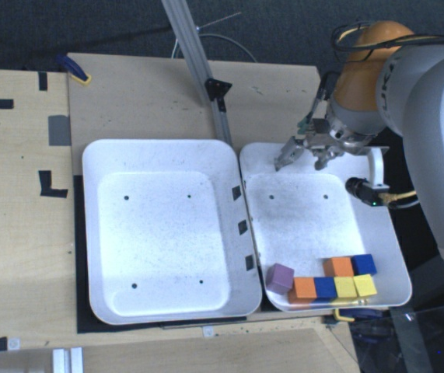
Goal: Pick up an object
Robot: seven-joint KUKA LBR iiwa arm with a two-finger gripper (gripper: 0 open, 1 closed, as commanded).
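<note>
Several small blocks lie along the near edge of the right bin [377,231]: a purple block [281,277], an orange block [305,287], a blue block [325,287], a yellow block [346,287], another yellow block [365,284], an orange block [338,267] and a blue block [363,264]. My gripper [307,155] hovers over the far edge of the right bin, well away from the blocks. Its two fingers are spread apart with nothing between them.
The left bin [159,231] sits beside the right one, joined by black clips. A slanted metal pole [194,45] crosses above the far side of the left bin. The grey arm with its orange band [369,61] enters from the right.
</note>
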